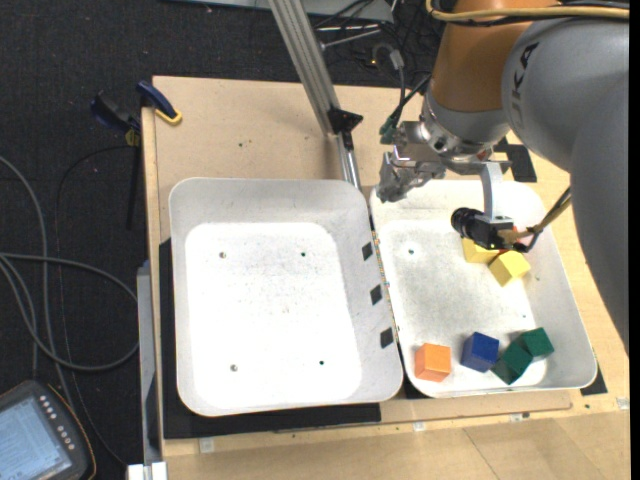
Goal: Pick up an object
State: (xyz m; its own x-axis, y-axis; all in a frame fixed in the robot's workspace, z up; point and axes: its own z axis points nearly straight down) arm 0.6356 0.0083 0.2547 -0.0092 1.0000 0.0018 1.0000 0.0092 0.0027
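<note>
Grey arm's hand [400, 180] hangs over the far left corner of the right shallow white bin [440, 268], nothing seen in its grip; released or clenched, cannot tell. Candidates lie well apart from it: 2 yellow cubes [500, 260] touching near the far right wall, orange cube [433, 360], blue cube [480, 351] and 2 green blocks [524, 354] bunched at the near rim. Risk: blocks touching, so a descent likely nudges a neighbour or clips the bin wall, grasp misses.
</note>
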